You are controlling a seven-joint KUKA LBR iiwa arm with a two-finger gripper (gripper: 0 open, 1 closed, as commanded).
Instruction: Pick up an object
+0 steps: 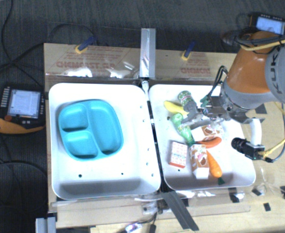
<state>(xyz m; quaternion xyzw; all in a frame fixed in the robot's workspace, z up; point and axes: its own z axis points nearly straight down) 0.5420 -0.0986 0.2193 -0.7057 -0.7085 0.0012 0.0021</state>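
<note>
Beneath me, a brown surface (108, 62) sits on dark grey carpet (16, 13) crossed by black cables (2, 178). A handheld control pendant (20, 105) with a lit screen lies left.

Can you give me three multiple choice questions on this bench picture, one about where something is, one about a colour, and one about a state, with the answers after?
1. Where does the blue divided tray sit?
A. In the left bin
B. In the right bin
C. On the floor

2. What colour is the carrot near the right bin's front edge?
A. Purple
B. Orange
C. White

3. How does the blue divided tray stand?
A. Upside down
B. On its edge against the bin wall
C. Flat, compartments facing up

Answers:
1. A, the tray lies inside the left bin, away from the food items.
2. B, the carrot is orange with a dark green tip, beside a small carton.
3. C, its three hollow compartments face the camera.
</note>
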